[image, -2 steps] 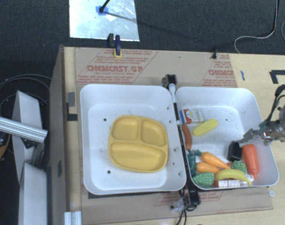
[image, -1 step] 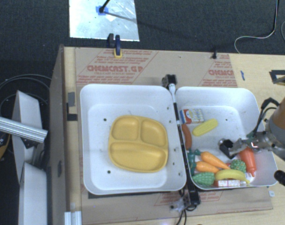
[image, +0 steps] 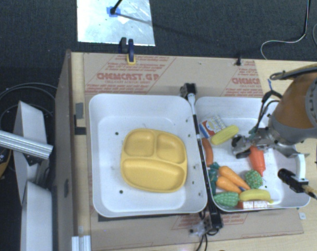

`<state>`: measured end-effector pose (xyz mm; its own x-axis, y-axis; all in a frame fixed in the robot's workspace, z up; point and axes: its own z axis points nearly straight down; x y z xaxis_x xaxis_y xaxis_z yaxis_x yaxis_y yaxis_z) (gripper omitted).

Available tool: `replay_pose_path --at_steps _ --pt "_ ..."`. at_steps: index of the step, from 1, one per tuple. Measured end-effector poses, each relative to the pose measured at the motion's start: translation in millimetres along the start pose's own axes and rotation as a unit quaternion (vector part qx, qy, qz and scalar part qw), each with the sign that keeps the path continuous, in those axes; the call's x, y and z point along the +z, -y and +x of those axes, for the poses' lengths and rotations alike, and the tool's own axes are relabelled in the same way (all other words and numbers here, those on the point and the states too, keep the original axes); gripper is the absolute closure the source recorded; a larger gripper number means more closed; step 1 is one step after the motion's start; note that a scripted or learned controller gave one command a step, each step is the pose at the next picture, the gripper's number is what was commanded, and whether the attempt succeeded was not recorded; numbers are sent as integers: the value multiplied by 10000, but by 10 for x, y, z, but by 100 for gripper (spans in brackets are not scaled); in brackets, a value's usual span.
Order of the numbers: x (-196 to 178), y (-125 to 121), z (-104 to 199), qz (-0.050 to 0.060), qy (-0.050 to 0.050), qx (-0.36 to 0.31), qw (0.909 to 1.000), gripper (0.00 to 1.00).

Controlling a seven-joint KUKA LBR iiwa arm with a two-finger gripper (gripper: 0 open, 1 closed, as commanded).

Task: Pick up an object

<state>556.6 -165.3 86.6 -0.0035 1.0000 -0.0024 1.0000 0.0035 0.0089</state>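
The bench (image: 148, 72) was covered with brown protective paper printed with red lettering. Two shallow white bins sat directly on it side by side, the left bin (image: 103, 156) and the right bin (image: 242, 104) touching along a black divider (image: 197, 150).

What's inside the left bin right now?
The left bin holds one yellow divided plate, its three compartments bare. Whatever lies beneath the plate is covered, so that stays unknown.
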Motion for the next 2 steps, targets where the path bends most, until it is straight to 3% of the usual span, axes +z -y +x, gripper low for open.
replay_pose_path --at_steps 1,2 --pt "-103 -7 -2 -6 2 -10 10000 100" --pt "-985 -163 1111 26 -19 -4 10000 100"
